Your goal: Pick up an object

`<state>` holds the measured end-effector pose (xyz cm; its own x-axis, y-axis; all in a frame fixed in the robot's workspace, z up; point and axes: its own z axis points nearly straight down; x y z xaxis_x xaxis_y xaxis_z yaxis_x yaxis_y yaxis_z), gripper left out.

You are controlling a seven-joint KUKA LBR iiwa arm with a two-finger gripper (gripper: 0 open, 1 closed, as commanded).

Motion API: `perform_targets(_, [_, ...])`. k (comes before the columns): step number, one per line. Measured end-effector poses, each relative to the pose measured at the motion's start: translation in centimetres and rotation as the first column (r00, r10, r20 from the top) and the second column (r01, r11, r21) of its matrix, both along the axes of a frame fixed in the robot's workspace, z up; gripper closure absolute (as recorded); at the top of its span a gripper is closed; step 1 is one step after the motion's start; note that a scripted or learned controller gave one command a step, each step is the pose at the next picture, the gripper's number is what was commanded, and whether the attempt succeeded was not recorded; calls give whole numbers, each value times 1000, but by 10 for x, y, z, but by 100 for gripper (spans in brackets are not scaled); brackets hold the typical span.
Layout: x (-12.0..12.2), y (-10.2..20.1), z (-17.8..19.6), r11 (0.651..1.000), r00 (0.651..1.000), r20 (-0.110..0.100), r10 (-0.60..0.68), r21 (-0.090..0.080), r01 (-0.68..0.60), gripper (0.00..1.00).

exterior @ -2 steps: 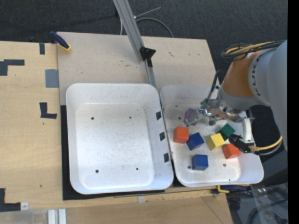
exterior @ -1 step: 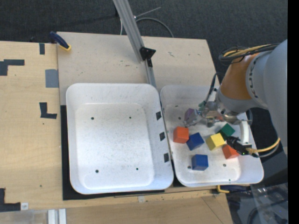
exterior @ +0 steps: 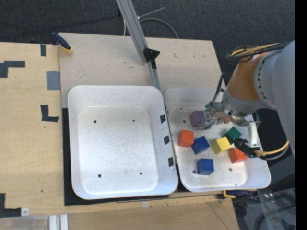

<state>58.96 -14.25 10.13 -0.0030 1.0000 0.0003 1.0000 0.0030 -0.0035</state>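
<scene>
Landmark: I take the right bin (exterior: 192,99) as my reference; it sits just beside the left bin (exterior: 115,143), their rims touching down the middle of the bench.
Arm: I see the grey arm (exterior: 283,75) with its orange band (exterior: 244,80) reaching in over the right bin's far right side, the wrist above the bin's upper right part.
Gripper: the gripper (exterior: 209,120) is low inside the right bin, towards its upper middle, just beside the purple block.
Jaws: I cannot tell how they stand; the wrist body and the dark hardware hide the tips from me.
Purple block: the purple block (exterior: 196,118) lies on the right bin's floor in its upper middle, touching or nearly touching the gripper's left side; I cannot say it is between the fingers.
Orange block: the orange block (exterior: 186,138) rests near the right bin's left wall, below the purple block.
Blue blocks: one blue block (exterior: 200,144) sits just right of the orange one; a second blue block (exterior: 205,166) lies nearer the right bin's front edge.
Yellow block: the yellow block (exterior: 222,144) is in the right bin's middle right, just beside the first blue block.
Green block: the green block (exterior: 233,134) sits above and right of the yellow one, close to the arm.
Red block: the red block (exterior: 236,155) lies near the right bin's right wall, below the green block.
Pole: a grey metal pole (exterior: 136,30) slants down from beyond the bins to the rim where the two bins meet.
</scene>
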Motion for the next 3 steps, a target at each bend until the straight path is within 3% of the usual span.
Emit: perform_targets(3, [-2,-16,165,1000,1000,10,-1,-2,1,100])
